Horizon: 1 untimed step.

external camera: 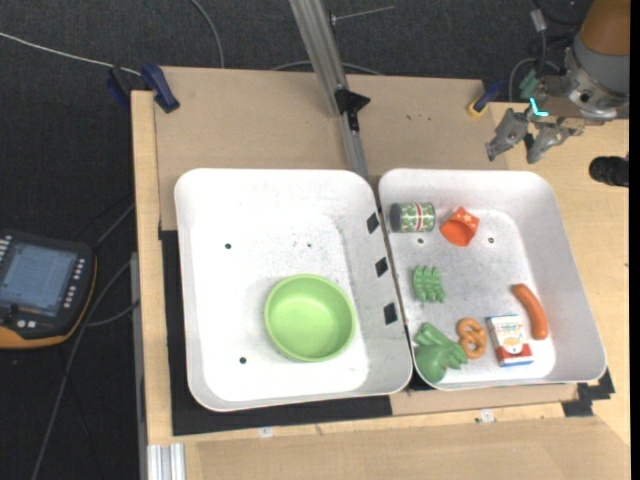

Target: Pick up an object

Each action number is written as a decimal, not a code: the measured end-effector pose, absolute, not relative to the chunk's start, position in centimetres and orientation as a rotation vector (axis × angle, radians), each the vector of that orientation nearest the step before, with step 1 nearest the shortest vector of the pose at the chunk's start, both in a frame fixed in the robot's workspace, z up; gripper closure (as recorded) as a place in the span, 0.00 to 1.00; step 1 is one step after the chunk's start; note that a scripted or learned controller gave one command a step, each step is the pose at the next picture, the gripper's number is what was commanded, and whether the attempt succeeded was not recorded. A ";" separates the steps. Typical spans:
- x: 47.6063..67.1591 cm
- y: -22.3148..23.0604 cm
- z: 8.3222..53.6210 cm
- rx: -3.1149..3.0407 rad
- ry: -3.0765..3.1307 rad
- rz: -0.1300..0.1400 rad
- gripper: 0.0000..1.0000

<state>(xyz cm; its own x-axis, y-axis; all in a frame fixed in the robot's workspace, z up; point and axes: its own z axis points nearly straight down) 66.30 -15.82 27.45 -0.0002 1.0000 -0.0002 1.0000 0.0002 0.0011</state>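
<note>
The right bin (545,218) holds several small objects: a green can (412,216) lying on its side, an orange cup (460,226), a green ridged piece (429,284), a green leafy toy (436,352), a pretzel (471,335), a small carton (509,341) and an orange sausage (531,310). My gripper (524,140) hangs above the bench beyond the right bin's far edge, at the upper right. Its fingers (503,138) are spread apart, open, with nothing between them. It is well clear of every object.
The left bin (215,218) holds a green bowl (309,316). A metal pole (320,48) rises behind the bins. Blue clamps (158,86) sit at the bench's far corners. A teach pendant (40,283) lies off the bench at left.
</note>
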 end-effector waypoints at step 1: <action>66.3 -15.8 27.4 2.221 2.221 0.001 0.00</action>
